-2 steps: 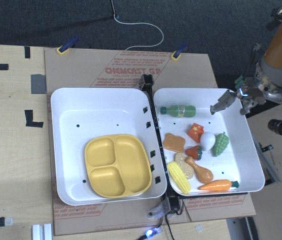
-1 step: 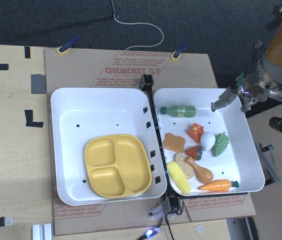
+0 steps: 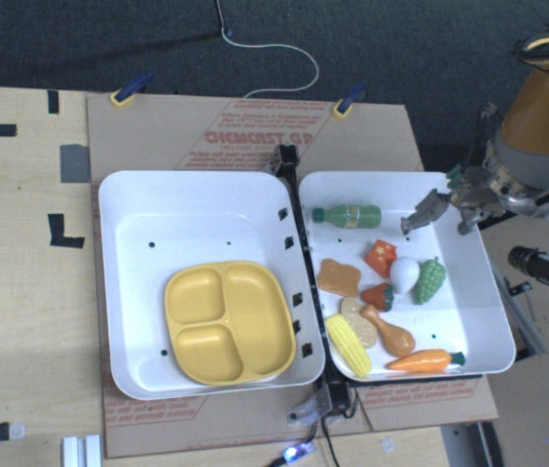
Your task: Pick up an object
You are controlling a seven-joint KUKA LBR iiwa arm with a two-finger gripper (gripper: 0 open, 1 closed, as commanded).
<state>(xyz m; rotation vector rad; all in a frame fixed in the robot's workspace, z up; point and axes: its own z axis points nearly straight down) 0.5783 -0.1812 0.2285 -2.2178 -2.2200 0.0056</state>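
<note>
Right white bin [image 3: 479,290] holds a green bottle [image 3: 347,216], lying flat.

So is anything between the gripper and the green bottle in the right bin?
Nothing visible. The gripper sits over the right bin's upper right part, and bare white floor lies between it and the green bottle.

Yellow divided plate [image 3: 230,321] lies in left white bin [image 3: 128,212]; cardboard sheet [image 3: 245,134] underneath, blue clamps [image 3: 132,88] at its far corners.

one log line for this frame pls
gripper: over right bin, holding nothing | toy food: in right bin | yellow plate: in left bin
</note>
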